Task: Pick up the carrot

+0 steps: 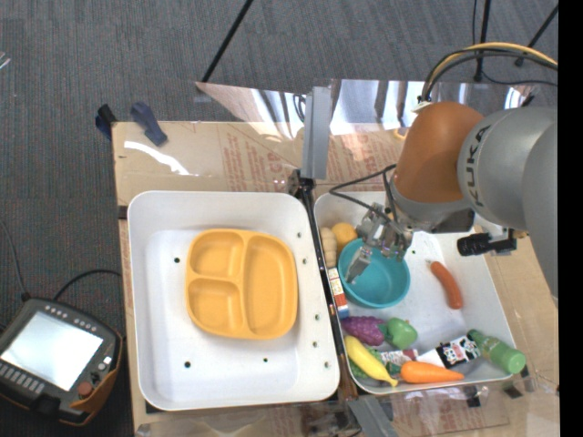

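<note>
Two shallow white bins [150,244] sit on the desk; one yellow divided plastic plate [241,283] fills the left. Over the one teal bowl [378,280], the end effector [369,248] hangs released. One orange carrot [428,371] lies near the right bin's front edge, long axis left-right, tip pointing right.

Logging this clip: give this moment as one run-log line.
gripper: over teal bowl | carrot: right bin, front edge, ungrasped | phase: approach
</note>
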`<act>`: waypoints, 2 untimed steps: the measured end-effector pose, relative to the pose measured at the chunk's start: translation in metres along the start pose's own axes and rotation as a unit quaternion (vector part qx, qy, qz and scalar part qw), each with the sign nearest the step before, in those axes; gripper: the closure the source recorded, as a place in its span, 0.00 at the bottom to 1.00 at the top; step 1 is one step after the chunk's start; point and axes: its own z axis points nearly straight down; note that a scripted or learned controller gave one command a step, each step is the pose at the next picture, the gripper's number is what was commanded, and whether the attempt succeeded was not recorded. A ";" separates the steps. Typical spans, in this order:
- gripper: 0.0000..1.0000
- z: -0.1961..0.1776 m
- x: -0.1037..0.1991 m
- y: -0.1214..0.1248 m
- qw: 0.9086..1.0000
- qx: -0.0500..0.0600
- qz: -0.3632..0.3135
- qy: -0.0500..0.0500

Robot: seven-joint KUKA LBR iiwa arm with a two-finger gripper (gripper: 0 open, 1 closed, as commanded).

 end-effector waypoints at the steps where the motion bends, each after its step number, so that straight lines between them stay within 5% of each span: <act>1: 0.00 0.000 0.005 -0.010 0.990 0.000 -0.138 -0.001; 2: 1.00 -0.013 0.002 -0.011 0.991 0.000 -0.137 -0.004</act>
